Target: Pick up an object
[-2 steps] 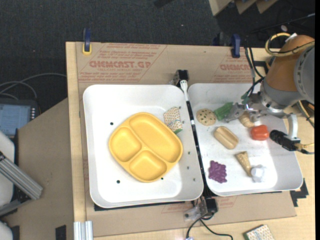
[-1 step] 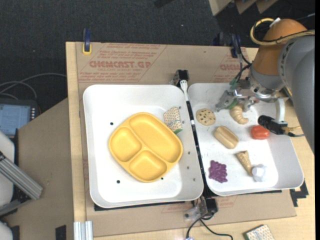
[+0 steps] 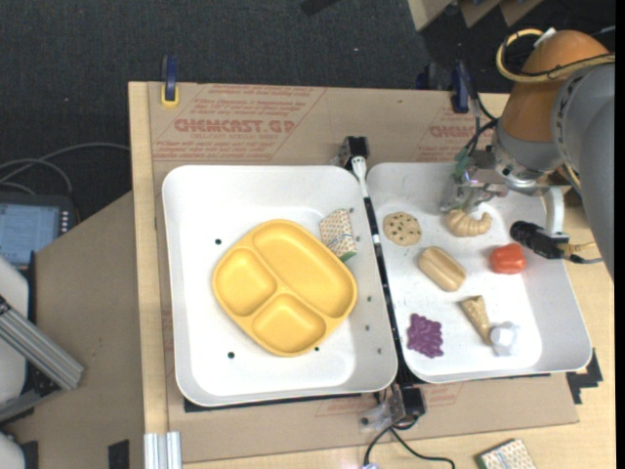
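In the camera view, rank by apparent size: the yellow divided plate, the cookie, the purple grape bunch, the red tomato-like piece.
1. Yellow divided plate, by far the largest.
2. Purple grape bunch and cookie: too alike to rank.
3. Red tomato-like piece, slightly smaller, though close.

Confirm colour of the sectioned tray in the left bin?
Yellow: the three-compartment plastic tray, plain, no pattern, seen clearly in the camera view.

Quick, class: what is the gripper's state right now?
Gripper: cannot be told; it sits right above the croissant in the right bin.
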Available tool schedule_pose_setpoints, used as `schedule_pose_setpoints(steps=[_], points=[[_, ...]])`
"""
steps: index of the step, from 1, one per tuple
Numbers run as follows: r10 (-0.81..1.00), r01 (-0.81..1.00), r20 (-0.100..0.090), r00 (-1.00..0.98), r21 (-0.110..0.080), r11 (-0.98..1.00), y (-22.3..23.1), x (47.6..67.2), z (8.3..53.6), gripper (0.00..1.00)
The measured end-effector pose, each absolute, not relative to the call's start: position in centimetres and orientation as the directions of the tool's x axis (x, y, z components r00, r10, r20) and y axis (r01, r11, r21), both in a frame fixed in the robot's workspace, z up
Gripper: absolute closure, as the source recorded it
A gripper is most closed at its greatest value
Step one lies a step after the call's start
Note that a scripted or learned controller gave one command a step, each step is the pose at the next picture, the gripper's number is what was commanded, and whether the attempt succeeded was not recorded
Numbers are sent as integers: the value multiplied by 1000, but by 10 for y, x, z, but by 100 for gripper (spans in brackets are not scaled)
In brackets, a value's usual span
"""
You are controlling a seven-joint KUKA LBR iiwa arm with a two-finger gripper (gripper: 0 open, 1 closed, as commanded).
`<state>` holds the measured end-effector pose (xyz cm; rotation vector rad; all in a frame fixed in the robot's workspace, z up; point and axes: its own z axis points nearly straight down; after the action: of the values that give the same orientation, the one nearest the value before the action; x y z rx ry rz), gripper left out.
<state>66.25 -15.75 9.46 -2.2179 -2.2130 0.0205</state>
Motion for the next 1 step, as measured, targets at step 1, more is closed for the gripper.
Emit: schedule_pose_setpoints(steps=[1], points=[[1000,1000,2,2,-5,-2,-165,604,178,100]])
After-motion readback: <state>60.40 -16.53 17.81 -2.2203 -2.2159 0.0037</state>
